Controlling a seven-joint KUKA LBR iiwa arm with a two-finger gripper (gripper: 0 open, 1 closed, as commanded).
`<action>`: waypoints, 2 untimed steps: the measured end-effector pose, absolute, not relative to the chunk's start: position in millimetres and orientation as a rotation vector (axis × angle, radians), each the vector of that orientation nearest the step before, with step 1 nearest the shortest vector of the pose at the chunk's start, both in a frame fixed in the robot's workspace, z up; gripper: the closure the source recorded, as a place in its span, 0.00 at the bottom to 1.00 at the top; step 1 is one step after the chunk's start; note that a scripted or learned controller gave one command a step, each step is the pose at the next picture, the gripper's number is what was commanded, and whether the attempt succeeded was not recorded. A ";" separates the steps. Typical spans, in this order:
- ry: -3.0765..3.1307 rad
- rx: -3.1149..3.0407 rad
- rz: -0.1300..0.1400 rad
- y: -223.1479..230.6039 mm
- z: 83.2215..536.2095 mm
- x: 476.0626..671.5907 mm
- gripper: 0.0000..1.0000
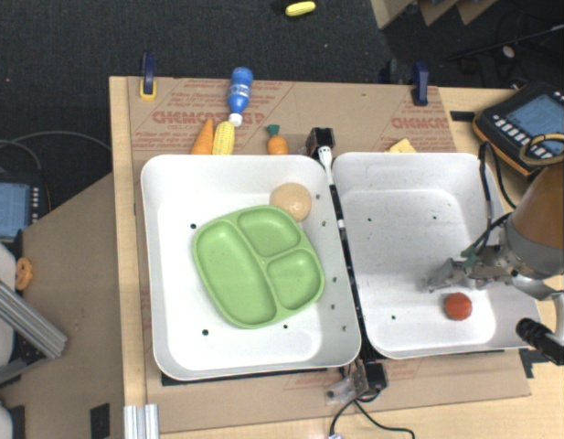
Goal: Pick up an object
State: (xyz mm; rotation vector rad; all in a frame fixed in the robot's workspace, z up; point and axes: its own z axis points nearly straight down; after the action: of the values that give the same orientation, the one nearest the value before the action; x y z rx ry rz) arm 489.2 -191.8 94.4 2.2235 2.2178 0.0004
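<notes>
A small red round object (pixel 458 307), like a tomato, lies in the right bin (pixel 400 208) near its front right corner. My gripper (pixel 461 276) hangs low over that bin, just behind and slightly above the red object, and I see nothing held in it. The arm with its orange band (pixel 543 216) comes in from the right edge. In the left bin (pixel 172 245) rests a green three-part plate (pixel 259 265), with a beige round item (pixel 291 200) at its far right corner.
Behind the bins on the cardboard lie a carrot (pixel 203 139), a corn cob (pixel 224 137), a blue-and-white bottle (pixel 239 92), a small carrot (pixel 277 142) and a black part (pixel 320 139). A teach pendant (pixel 528 126) sits at the right.
</notes>
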 end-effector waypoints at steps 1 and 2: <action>2.230 2.219 0.001 -136.9 83.8 497.1 0.00; 2.225 2.212 0.004 -99.7 84.6 546.6 0.00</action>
State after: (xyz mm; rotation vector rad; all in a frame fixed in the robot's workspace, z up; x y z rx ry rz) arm 546.6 -99.7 84.6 2.2119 2.2251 0.0045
